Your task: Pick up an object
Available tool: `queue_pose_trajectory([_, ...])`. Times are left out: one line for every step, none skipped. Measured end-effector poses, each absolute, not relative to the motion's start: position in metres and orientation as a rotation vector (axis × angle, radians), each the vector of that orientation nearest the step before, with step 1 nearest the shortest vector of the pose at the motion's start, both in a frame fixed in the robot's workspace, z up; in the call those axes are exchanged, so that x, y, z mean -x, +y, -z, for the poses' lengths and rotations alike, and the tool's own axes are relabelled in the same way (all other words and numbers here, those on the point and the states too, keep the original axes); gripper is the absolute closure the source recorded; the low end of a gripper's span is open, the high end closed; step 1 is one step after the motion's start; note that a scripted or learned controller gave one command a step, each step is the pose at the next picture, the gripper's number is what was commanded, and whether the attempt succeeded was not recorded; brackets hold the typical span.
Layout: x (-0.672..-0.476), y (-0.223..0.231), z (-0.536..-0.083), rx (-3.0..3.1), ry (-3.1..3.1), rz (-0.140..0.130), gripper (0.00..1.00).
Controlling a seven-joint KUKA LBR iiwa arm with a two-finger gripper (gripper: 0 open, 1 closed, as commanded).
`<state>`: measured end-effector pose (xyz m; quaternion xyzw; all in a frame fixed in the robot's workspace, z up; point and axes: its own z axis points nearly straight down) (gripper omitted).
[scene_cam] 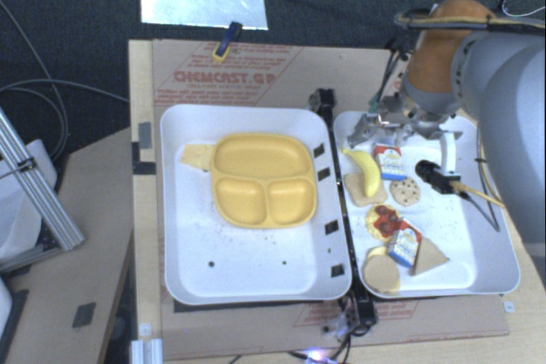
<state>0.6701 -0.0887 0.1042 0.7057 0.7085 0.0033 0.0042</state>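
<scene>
Grey arm (503, 89) fills the upper right of the frame — nearest the lens. Left bin (183, 268) carries a yellow tray (260, 179); right bin (490, 264) holds the small food pieces (banana (368, 170) among them). Hand (401, 125) hangs at that bin's upper edge — whether spread or closed I cannot tell. Judged step: reaching; next, descend onto one piece.

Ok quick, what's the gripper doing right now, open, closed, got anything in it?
Gripper: cannot be told; it hangs over the back of the right bin, above the banana.
</scene>
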Motion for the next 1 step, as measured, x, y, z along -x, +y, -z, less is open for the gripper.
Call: queue_pose_trajectory([-0.6536, -0.0891, -0.0936, -2.199, 2.210, -0.024, 0.00])
